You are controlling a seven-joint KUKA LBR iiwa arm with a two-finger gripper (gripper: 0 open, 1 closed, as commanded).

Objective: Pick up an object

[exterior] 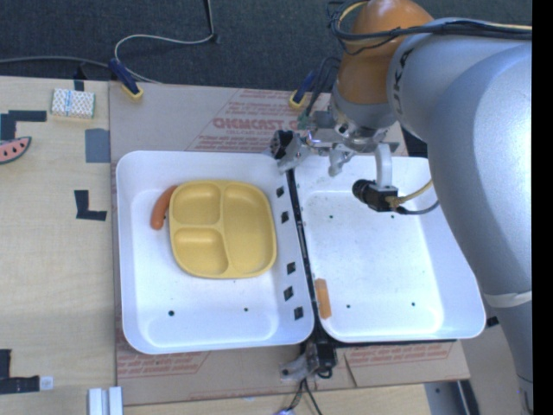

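A yellow divided plate [223,229] lies in the left bin [143,318]. An orange sausage-shaped piece [159,208] rests against the plate's left rim. Another small orange piece [322,297] lies at the left edge of the right bin [406,309], near the front. My gripper [344,156] hangs below the orange band over the back left corner of the right bin, close to the divide between the bins. It is well apart from both orange pieces and the plate. Nothing shows in its grasp.
The large grey arm covers the right side of the view and the right bin's right rim. A black part with a cable [378,195] sticks out beside the wrist. On the bench to the left lie a patterned block [73,103] and a red-rimmed slice [12,150].
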